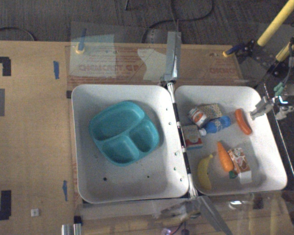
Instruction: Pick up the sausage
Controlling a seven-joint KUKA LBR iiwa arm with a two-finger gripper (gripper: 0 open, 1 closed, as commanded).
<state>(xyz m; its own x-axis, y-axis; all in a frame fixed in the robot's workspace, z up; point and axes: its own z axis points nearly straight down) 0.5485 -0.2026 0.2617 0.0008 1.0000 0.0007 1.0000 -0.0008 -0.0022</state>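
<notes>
Bench: we see a tan board (34, 131) on dark carpet, with two white bins side by side and black cables on the floor beyond.
Left bin (132, 185): we find a teal divided tray (125, 132) lying at a slant near its middle.
Right bin (269, 170): it holds all the small items.
Sausage (243, 121): we see it in the upper right part of the right bin, orange-red, lying flat. Its long axis runs from upper left to lower right, closer to upright in the picture than level.
Neighbours: a blue bottle (217, 125) lies just left of the sausage, its white cap end pointing away from it; a small can (197, 116) and a speckled packet (212, 110) sit further left.
Lower items: we note a carrot (225, 157), a banana (204, 172), a small carton (240, 160) and a red-and-white box (193, 136).
Gripper (258, 110): it reaches in from the right, its grey tip just beside the sausage's upper end. We cannot tell how its pincer is set, nor whether it touches the sausage.
</notes>
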